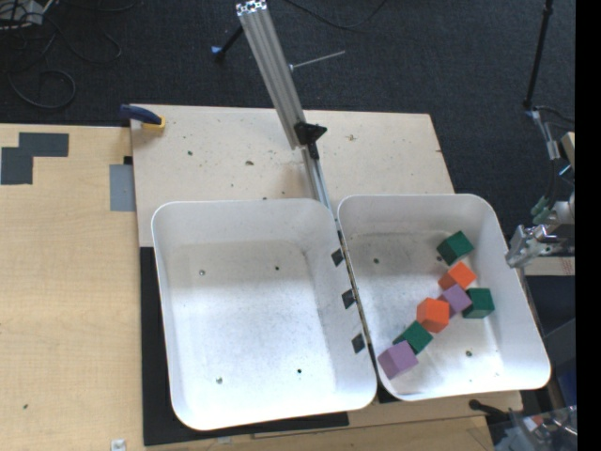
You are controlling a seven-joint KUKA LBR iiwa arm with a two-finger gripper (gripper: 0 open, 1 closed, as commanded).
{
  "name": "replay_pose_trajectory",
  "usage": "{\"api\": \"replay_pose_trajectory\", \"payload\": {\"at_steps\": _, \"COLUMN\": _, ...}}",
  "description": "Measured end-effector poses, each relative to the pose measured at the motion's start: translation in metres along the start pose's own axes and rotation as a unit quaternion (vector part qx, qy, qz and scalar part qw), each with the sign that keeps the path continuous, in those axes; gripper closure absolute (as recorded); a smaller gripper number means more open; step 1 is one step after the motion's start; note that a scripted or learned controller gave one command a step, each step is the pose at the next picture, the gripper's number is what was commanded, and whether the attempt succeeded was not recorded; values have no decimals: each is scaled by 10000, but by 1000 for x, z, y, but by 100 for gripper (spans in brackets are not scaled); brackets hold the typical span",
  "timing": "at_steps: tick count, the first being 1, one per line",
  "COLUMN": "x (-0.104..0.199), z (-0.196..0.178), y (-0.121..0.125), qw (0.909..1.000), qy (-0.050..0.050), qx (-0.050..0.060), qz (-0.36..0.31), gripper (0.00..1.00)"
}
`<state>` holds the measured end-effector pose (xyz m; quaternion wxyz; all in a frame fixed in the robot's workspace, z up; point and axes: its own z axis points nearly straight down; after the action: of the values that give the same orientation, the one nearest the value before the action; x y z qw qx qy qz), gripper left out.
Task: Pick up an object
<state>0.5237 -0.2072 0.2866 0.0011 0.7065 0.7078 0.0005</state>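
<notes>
The blocks lie in the right bin [512,365], strung in a slanting line from a green block [455,247] at upper right down to a purple block [397,358] at lower left. The end effector [537,242] seems to sit at the frame's right edge, just outside the bin's rim, so the blocks lie to its left. I cannot tell its state.

blocks [445,294] clustered in right bin [507,369], left bin [188,383] beside it, end effector [537,242] outside right bin's right rim
</notes>
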Motion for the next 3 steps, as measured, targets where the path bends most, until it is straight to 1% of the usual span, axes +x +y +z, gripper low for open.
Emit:
{"api": "replay_pose_trajectory", "payload": {"at_steps": 1, "x": 48, "z": 0, "y": 9, "qw": 10000, "qy": 16, "qx": 22, "qz": -13, "gripper": 100}}
{"api": "replay_pose_trajectory", "payload": {"at_steps": 2, "x": 105, "z": 6, "y": 29, "qw": 10000, "qy": 18, "qx": 27, "qz": -15, "gripper": 100}}
{"api": "replay_pose_trajectory", "payload": {"at_steps": 3, "x": 153, "z": 10, "y": 34, "qw": 10000, "qy": 18, "qx": 37, "qz": -13, "gripper": 100}}
